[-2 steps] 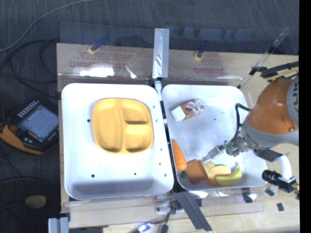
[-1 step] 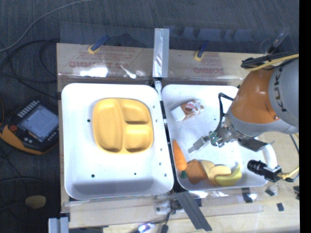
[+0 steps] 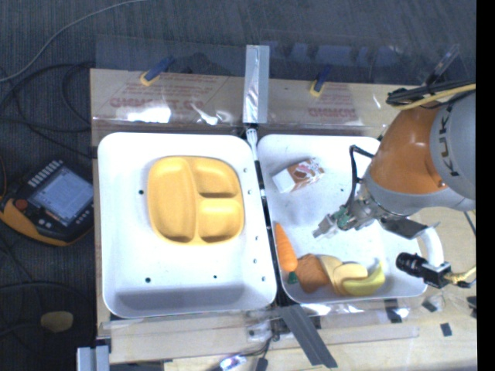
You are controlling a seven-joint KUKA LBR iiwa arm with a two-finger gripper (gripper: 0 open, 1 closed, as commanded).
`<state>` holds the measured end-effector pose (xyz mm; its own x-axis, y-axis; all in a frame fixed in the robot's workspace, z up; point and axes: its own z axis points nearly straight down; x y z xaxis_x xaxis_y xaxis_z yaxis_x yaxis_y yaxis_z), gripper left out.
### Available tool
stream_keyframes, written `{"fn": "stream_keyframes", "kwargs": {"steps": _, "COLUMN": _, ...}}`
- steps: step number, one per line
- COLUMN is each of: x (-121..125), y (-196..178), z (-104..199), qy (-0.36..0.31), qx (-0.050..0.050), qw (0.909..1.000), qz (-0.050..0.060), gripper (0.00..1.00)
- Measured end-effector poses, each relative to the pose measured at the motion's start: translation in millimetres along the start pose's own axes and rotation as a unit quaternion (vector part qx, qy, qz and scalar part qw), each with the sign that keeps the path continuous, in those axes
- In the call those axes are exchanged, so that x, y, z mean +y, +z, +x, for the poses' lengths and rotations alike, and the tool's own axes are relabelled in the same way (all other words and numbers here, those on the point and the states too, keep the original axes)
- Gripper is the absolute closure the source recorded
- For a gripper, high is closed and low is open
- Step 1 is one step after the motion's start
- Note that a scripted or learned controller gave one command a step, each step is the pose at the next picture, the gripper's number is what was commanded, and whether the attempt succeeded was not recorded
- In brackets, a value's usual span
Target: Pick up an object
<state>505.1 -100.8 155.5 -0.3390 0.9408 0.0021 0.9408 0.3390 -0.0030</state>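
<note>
Dark grey carpet is being shown around a wooden bench (image 3: 108, 83), on which two shallow white bins are being carried side by side. Off the bench at nine o'clock, an orange-edged control pendant (image 3: 48, 201) is being left lying on the carpet.

At the middle of the left bin (image 3: 116, 284), a yellow divided tray (image 3: 195, 199) is being held, with its compartments facing up.

In the right bin (image 3: 402, 288), a small wrapped snack packet (image 3: 298, 175) is being kept toward twelve o'clock, well apart from the other items. Along the bin's nine o'clock wall an orange carrot (image 3: 285, 247) is being laid lengthwise, its lower end touching a cluster at six o'clock: an orange rounded piece (image 3: 309, 273), a pale tan piece (image 3: 334, 267) and a yellow banana (image 3: 363, 280), all being pressed close together.

From three o'clock the grey arm is being reached in, with its orange band (image 3: 410, 157) above the wrist. The gripper (image 3: 339, 221) is being held over the bare floor of the right bin, between the packet and the banana cluster. Whether it is spread or pressed together cannot be told, and nothing is being seen carried by it.
</note>
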Motion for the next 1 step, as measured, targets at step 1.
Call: {"fn": "stream_keyframes", "kwargs": {"steps": 1, "x": -0.1, "y": 0.1, "z": 0.0, "qy": 0.000, "qx": 0.000, "qw": 1.0000, "qz": 0.000, "gripper": 0.00}}
